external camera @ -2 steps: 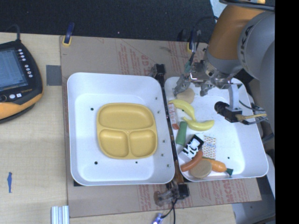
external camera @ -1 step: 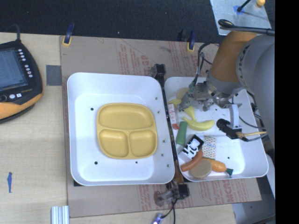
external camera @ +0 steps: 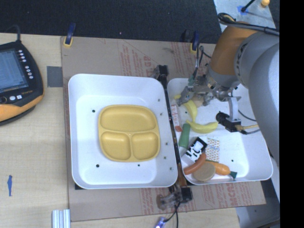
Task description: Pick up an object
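Gripper (external camera: 192, 93) low over upper left part of right bin (external camera: 251, 167), just above yellow banana (external camera: 191, 109); finger state: cannot tell, nothing visibly held. Second banana (external camera: 204, 126) lies right of centre, green cylinder (external camera: 184, 134) beside it by bin's left wall. Black-white card (external camera: 194, 149), sausage (external camera: 195, 164), carrot (external camera: 219, 167), tan disc (external camera: 204, 174) clustered at bin's lower part. Left bin (external camera: 80, 127) holds yellow divided tray (external camera: 128, 131). Handheld pendant (external camera: 16, 82) on bench (external camera: 28, 165), upper left.
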`<state>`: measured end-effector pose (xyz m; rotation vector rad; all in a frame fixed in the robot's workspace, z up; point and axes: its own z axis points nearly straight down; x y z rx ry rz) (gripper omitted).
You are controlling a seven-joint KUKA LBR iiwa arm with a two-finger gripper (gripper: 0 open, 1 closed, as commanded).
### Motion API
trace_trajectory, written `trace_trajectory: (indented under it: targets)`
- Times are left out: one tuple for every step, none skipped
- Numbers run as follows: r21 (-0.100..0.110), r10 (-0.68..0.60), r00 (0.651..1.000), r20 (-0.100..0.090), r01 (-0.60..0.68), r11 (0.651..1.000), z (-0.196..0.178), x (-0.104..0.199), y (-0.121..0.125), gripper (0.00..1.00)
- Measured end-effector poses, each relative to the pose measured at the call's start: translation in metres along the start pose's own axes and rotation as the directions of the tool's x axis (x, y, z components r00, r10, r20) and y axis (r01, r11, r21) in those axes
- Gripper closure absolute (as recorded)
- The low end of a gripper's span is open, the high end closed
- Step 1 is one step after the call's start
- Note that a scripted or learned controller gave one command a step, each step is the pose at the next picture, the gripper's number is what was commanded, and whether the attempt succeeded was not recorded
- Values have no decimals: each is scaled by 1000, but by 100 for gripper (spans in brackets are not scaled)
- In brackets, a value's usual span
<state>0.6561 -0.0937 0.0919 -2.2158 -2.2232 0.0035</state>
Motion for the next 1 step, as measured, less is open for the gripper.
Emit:
trace_trajectory:
  targets:
    - [16,-1,1000,-1,1,1000,-12,-3,-2,100]
